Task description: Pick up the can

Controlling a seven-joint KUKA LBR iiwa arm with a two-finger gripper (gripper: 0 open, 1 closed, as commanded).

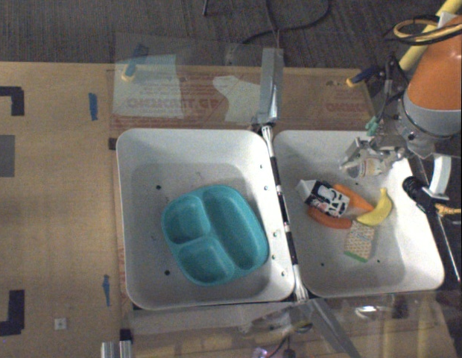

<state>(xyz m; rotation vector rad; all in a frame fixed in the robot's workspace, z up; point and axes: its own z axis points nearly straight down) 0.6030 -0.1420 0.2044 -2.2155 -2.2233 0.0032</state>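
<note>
At the near edge of the right bin (417, 274) lay a small pale packet (359, 242). Just beyond it, mid-bin, the can (323, 197) lay on its side, touching an orange item (341, 207) with a banana (375, 209) beside it. You would have done well to descend over the can alone, straddling its narrow width. Farther back, the claw (367, 157) hovered near the bin's far wall; how wide it stood could not be told, nor whether it held anything.

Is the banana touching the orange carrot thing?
Touching. The camera view shows the banana in the right bin with its lower end lying against the carrot, no gap between them.
</note>
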